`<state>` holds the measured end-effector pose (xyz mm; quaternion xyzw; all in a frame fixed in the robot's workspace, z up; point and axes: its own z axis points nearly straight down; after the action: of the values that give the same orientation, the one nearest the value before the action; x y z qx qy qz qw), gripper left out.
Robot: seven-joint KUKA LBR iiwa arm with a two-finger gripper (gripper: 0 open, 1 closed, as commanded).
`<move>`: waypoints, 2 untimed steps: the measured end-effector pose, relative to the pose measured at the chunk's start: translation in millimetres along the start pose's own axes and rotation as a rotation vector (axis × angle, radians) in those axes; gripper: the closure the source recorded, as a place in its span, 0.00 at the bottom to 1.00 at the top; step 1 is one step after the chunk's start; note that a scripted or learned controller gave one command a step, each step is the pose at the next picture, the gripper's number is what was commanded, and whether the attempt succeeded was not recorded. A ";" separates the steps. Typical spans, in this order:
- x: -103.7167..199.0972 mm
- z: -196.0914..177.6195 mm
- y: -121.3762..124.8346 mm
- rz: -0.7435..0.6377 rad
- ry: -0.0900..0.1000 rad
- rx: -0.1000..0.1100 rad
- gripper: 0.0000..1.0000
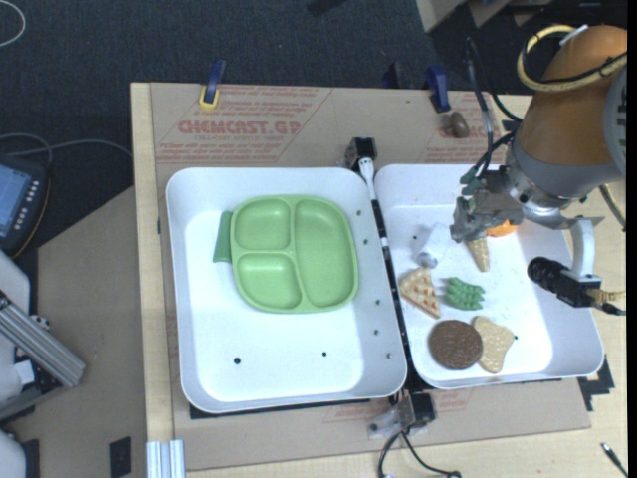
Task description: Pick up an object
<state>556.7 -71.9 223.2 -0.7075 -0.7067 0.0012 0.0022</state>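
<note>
My gripper (472,223) hangs over the upper middle of the right bin (557,366). Just below it lies a tan cone-shaped piece (481,255), and an orange piece (503,229) shows at its right side, partly hidden by the wrist. Lower in the bin lie a pizza slice (420,292), a green leafy piece (463,292), a round brown cookie (456,345) and a tan bread-like piece (494,342). A small grey item (427,259) rests left of the cone.
The left bin (199,366) holds a green divided plate (295,252). A black divider with clamps (362,153) runs between the bins. The arm's black cable fitting (559,279) hangs over the right bin's right side.
</note>
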 end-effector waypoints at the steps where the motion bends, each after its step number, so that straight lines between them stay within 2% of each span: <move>1: 24.0 -3.0 -57.9 -0.001 0.001 0.001 1.00; 2: 28.8 8.9 -61.8 0.000 0.000 -0.001 1.00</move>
<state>494.9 -43.0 214.6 -0.7076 -0.7066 0.0008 0.0019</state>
